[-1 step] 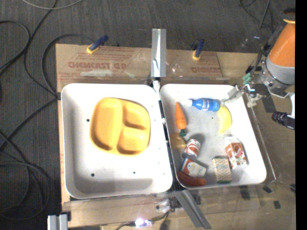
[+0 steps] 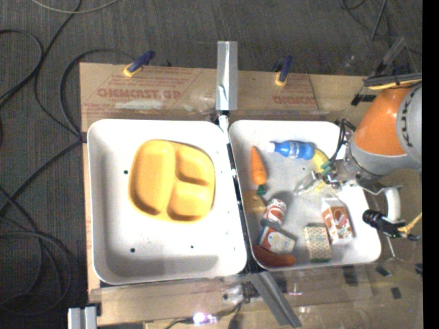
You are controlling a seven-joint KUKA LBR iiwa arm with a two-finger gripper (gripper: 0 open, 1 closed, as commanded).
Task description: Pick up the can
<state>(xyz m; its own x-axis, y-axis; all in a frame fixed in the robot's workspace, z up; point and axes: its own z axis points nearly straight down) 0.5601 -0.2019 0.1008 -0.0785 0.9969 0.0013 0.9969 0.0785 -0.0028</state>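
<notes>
In the right bin [image 2: 370, 249], the can [image 2: 275, 211] lies tilted just below the carrot [image 2: 257, 166], left of the pincer [image 2: 328, 178], whose grip state cannot be told.

Yellow tray [image 2: 173, 181]; carrot [image 2: 258, 166], perhaps bottle [image 2: 293, 149].

Even, fairly bright overhead light. The two white bins [image 2: 103, 204] look nearly washed out. Soft shadows fall along their inner walls. The picture is slightly soft and grainy throughout.
</notes>
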